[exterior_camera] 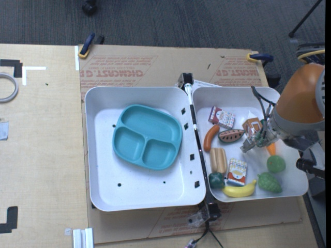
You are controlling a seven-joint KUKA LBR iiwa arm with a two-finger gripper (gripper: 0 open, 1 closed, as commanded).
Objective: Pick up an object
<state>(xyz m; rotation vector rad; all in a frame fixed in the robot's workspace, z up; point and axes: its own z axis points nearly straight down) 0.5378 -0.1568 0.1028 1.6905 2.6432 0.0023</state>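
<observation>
**Gripper low over a crowded bin, with plenty to bump into**

From where I stand, the arm (305, 99) leans in from the right and its gripper (252, 141) hangs low in the right bin (289, 191), in the middle of a heap of toy food. Whether it grips anything I cannot tell; the tip is small and tangled with cables.

The candidates all sit in that bin. Just to the gripper's left lie a brown, slice-shaped toy (231, 135), a red hot dog (211, 137) and a small red-and-white carton (222, 118). Below are a tan bun-like piece (219, 160), a little juice box (237, 172), a banana (240, 190) and a dark green item (215, 180). Toward the right wall sit two green vegetables (276, 163) (269, 182), with an orange piece (271, 149) right beside the tip. The left bin (103, 138) holds a teal divided plate (147, 137), well apart from the action.

The trouble I foresee is crowding. With things packed so near, a closing pinch may catch two pieces at once, or nudge one aside and come up with nothing. The rounded vegetables look apt to squirt out of a narrow grip. The cables near the wrist might also snag something on the lift.
</observation>
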